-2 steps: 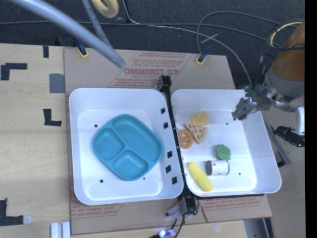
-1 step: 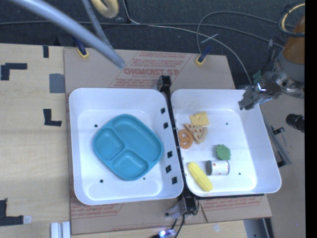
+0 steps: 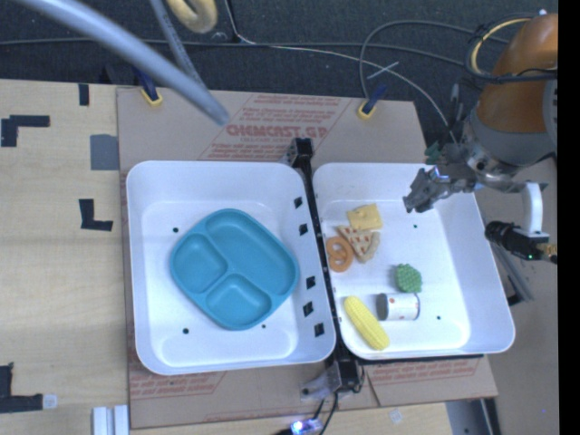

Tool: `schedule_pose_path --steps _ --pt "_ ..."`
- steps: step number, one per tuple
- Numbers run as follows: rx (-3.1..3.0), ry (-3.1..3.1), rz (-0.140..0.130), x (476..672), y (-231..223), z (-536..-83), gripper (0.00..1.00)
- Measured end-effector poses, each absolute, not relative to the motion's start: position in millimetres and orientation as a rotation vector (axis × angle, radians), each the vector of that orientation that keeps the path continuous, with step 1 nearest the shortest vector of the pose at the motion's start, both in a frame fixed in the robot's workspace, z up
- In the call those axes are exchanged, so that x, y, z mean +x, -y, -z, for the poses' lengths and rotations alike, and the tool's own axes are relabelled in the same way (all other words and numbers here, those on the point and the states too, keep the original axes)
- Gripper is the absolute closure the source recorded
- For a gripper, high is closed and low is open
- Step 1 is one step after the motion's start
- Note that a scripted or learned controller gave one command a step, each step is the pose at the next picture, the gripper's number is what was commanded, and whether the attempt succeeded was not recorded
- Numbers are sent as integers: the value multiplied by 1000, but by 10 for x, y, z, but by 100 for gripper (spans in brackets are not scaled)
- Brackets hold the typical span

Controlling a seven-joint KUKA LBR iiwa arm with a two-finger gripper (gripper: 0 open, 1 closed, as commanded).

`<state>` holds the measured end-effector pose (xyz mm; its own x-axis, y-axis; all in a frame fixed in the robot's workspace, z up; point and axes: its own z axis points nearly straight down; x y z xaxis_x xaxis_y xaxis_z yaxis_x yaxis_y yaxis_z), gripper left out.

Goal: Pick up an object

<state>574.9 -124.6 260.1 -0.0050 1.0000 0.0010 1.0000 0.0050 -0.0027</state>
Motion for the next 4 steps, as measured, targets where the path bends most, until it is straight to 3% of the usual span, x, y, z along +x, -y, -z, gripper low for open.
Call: schedule_pose_path --steps 4 --pt "-2213 2227 -2 5715 -1028 -2186 100"
